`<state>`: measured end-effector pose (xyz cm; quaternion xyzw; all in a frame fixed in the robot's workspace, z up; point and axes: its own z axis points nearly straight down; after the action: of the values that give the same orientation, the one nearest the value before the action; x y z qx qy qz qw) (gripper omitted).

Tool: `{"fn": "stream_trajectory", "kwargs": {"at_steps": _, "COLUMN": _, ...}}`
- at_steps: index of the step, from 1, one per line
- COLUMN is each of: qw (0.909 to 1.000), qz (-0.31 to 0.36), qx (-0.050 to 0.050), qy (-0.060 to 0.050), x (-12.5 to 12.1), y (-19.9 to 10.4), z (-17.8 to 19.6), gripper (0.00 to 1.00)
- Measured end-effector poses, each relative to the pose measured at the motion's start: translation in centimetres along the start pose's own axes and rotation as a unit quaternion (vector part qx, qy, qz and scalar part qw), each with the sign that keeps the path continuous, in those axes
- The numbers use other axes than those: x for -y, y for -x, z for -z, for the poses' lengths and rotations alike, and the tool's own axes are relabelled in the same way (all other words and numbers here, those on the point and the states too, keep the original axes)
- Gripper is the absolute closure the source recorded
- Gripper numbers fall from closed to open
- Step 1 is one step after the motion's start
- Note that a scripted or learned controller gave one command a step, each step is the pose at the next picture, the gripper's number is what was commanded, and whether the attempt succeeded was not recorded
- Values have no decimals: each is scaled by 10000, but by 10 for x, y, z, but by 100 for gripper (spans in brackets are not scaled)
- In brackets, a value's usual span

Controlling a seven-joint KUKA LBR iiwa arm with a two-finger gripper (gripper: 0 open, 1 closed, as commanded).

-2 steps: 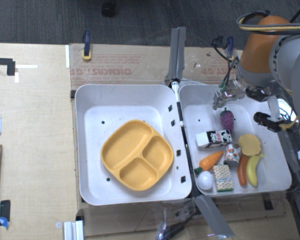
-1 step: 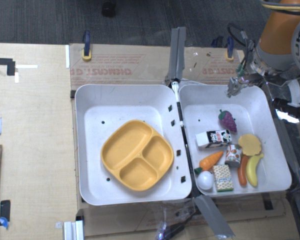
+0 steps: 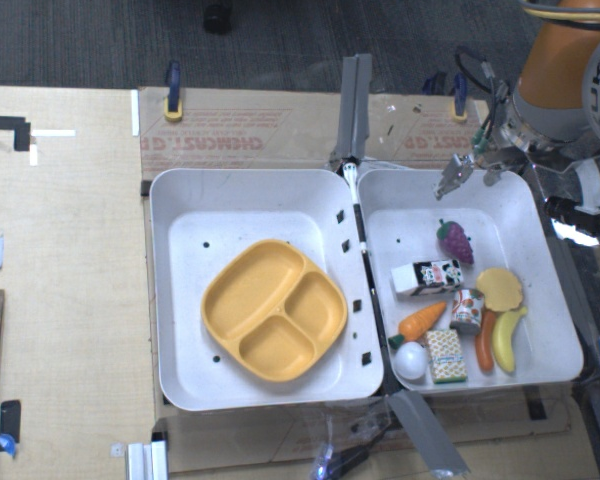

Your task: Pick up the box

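The gripper [image 3: 456, 175] hovers over the right bin's [image 3: 540, 208] far edge, fingers apart, holding nothing. The box [image 3: 446, 356] lies near the front.

A divided plate [image 3: 273, 311] lies in the left bin [image 3: 170, 268] — the box [image 3: 446, 356] sits near the right bin's [image 3: 540, 228] front edge.

From my console the scene is evenly and brightly lit from overhead, with only soft, short shadows. The two shallow white plastic bins [image 3: 170, 298] come close to washing out, their walls showing mild glare. A faint sheen sits on the yellow three-compartment plastic plate [image 3: 273, 310]. The dark grey floor [image 3: 280, 18] at the far side reads dim. Small details look slightly soft and grainy.
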<state>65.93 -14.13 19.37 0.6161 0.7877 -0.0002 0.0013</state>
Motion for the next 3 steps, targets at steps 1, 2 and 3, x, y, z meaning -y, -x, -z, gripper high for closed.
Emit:
{"fn": "stream_trajectory", "kwargs": {"at_steps": 1, "qw": 9992, "qz": -388, "qx": -10, "qy": -14, "x": 83, "y": -18, "z": -9, "gripper": 0}}
{"fn": "stream_trajectory", "kwargs": {"at_steps": 2, "qw": 9995, "qz": -324, "qx": -15, "qy": -19, "x": 129, "y": -41, "z": -82, "gripper": 0}}
{"fn": "stream_trajectory", "kwargs": {"at_steps": 3, "qw": 9924, "qz": -1229, "qx": -3, "qy": -9, "x": 64, "y": 37, "z": -44, "gripper": 0}}
